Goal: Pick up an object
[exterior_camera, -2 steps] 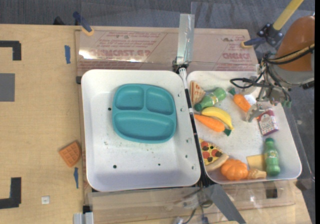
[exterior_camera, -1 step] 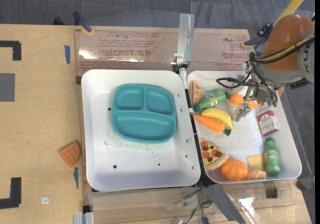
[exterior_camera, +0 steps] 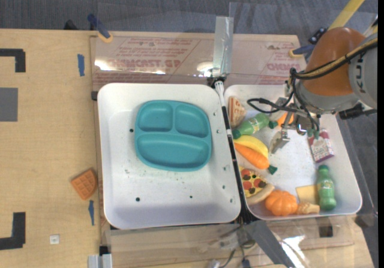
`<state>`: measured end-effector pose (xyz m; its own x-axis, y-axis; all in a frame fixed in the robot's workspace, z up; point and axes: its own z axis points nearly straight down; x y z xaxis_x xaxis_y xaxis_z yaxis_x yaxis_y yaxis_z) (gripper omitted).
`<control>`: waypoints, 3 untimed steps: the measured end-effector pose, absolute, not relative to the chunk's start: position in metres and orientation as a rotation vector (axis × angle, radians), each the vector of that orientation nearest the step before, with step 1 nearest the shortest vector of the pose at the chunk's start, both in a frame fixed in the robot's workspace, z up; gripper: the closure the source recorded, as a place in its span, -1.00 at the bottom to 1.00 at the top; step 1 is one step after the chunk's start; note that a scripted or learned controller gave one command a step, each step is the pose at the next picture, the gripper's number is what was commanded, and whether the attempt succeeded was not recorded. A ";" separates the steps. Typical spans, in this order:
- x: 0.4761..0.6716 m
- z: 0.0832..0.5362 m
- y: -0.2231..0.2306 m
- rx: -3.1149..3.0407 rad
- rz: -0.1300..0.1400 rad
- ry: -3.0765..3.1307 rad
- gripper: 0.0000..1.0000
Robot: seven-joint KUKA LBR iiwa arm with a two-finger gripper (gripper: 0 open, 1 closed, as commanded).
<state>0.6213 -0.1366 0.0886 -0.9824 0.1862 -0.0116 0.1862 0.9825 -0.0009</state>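
Pincer (exterior_camera: 281, 139) hovers in right bin (exterior_camera: 351, 201), fingers slightly apart, nothing between them. Carrot (exterior_camera: 252, 153) and banana (exterior_camera: 252, 142) lie just left. Teal tray (exterior_camera: 173, 135) occupies left bin (exterior_camera: 114, 159).

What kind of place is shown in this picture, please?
Probably a robotics lab test bench, not a kitchen. A wired robot claw hangs over a white bin of toy food, such as a carrot, and a teal divided plate lies in the other bin.
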 end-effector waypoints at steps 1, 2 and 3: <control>0.626 0.104 -0.136 0.286 -0.006 3.102 1.00; 0.661 0.243 -0.173 0.105 -0.008 3.118 1.00; 0.659 0.234 -0.172 0.104 -0.002 3.133 -1.00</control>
<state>0.6587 -0.1715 0.2338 -0.9978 0.0663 -0.0069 0.0663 0.9978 -0.0011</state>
